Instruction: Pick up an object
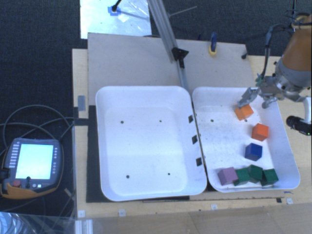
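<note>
So the gripper (257, 97) is hanging over the upper part of the right bin (287, 152), on the right side of the frame, with its fingers spread open. Nothing is between them. One finger tip sits right over the top edge of an orange block (243, 112); I can't tell if it's actually touching or just above it.

That block looks like the obvious target. It's tilted a bit relative to the bin walls, so I'd say the wrist wants to rotate until the fingers line up with two flat faces, not the corners. Then centre over the block, since right now the gripper looks offset toward the upper right of it, and come straight down before closing.

Good news: it has room around it. A second orange block (260, 131) is near, lower right, and a blue block (253, 151) is below that, both apart from it. The purple block (226, 175) and the green blocks (254, 174) are bunched up along the bottom edge, much harder picks.

The left bin (105, 130) isn't part of this step.
</note>
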Motion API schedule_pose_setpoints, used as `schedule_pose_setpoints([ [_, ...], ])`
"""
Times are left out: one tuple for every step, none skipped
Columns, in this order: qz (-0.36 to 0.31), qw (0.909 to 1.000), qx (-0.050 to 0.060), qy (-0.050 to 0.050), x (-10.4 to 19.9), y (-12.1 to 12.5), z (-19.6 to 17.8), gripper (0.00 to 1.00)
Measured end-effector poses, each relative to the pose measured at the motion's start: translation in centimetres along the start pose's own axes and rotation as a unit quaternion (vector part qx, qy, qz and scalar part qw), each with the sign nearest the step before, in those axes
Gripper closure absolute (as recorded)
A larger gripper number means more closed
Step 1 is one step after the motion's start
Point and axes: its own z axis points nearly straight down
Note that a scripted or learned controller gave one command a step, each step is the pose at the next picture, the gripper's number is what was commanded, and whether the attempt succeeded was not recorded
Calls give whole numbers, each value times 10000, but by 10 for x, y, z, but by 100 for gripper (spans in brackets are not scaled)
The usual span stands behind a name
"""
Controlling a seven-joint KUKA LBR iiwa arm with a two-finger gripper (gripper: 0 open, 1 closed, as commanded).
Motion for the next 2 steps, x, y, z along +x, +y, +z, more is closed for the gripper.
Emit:
schedule_pose_setpoints([
  [-1,10000,1,-3,0,0,0,0],
  [15,10000,15,-3,-2,-4,42,0],
])
